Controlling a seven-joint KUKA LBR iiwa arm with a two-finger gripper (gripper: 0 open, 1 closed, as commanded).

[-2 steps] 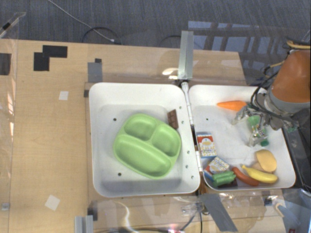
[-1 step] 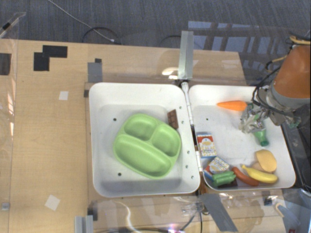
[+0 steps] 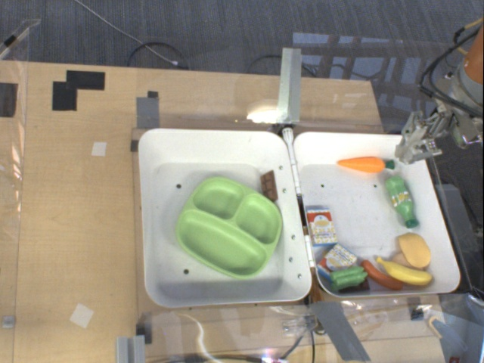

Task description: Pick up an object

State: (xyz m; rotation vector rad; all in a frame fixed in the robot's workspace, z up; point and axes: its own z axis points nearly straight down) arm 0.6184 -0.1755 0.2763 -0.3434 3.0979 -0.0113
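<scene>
The gripper (image 3: 418, 144) hangs at the upper right corner of the right bin (image 3: 355, 203), roughly at two o'clock from that bin's middle, and nothing lies between its metal parts; whether it stands open or closed I cannot tell from this slanted view. Its position over the rim rather than over any item suggests it is poised at the edge, with no pick begun. Closest to it, at about eight o'clock and just beside it, lies the orange carrot (image 3: 361, 165), flat and pointing away toward nine o'clock. At about six o'clock from the claw the green bottle (image 3: 400, 198) lies on its side along the bin's right wall, a likely candidate since it sits apart from its neighbours. Farther down, toward the five o'clock corner of the bin, a tan potato-like piece (image 3: 414, 249) touches the yellow banana (image 3: 406, 272), which lies alongside a reddish piece too crowded to name. Along the bottom edge toward seven o'clock sit a green vegetable (image 3: 348, 279) and a small printed packet (image 3: 339, 257), with a small carton (image 3: 321, 226) just above them near the divider; this crowding would make a clean grasp harder. At nine o'clock, well apart, the left bin (image 3: 155, 203) holds a green divided plate (image 3: 229, 224) and a small brown block (image 3: 268, 186) by the divider.
</scene>
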